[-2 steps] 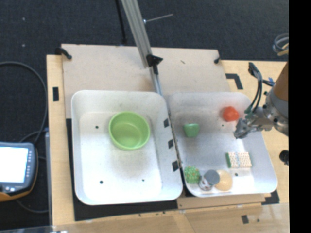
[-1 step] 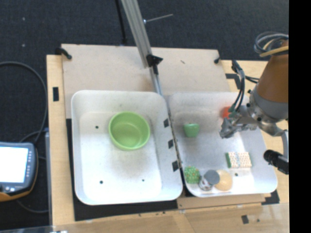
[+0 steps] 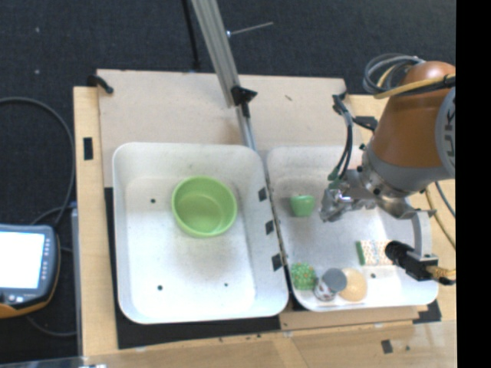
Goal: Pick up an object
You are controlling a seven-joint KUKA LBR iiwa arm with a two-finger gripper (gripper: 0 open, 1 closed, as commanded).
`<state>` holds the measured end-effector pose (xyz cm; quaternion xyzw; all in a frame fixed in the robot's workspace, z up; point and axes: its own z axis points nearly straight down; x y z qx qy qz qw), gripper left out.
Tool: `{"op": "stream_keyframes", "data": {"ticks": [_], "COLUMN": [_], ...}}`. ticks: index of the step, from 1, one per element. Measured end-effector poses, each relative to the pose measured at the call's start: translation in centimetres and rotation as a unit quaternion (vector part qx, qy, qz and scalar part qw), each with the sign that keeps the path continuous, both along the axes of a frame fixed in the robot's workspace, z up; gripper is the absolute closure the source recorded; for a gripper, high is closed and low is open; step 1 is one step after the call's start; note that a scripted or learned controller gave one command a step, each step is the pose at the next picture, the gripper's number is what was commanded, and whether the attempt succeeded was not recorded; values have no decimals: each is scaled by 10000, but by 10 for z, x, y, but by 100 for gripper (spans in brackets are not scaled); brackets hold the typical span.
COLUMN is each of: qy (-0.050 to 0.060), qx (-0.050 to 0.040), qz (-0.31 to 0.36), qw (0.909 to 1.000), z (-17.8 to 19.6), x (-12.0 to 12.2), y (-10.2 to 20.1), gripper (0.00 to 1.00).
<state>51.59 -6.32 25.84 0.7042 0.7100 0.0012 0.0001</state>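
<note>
My gripper [image 3: 331, 205] hangs over the middle of the right bin [image 3: 307, 159], just right of a small green cup-like piece [image 3: 302, 205]. It stands beside that piece, a small gap apart. Nothing shows between the fingers. Along the bin's near edge lie a green bumpy ball [image 3: 303, 274], a grey round object [image 3: 334, 281] and a tan round object [image 3: 354, 284]. A small patterned card [image 3: 371, 251] lies at the right side of the bin.
The left bin [image 3: 138, 297] holds a light green bowl [image 3: 204, 205]. A slanted metal pole [image 3: 219, 48] stands at the back between the bins. The bins' shared rims [image 3: 270, 221] run down the middle. A screen device [image 3: 27, 267] sits off the bench at left.
</note>
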Motion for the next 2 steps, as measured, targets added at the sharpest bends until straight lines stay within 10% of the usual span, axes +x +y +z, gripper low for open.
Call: {"op": "stream_keyframes", "data": {"ticks": [2], "qy": [15], "qx": [-6], "qz": [-10], "qw": [10000], "z": [-10], "x": [8], "y": [91], "gripper": [100]}}
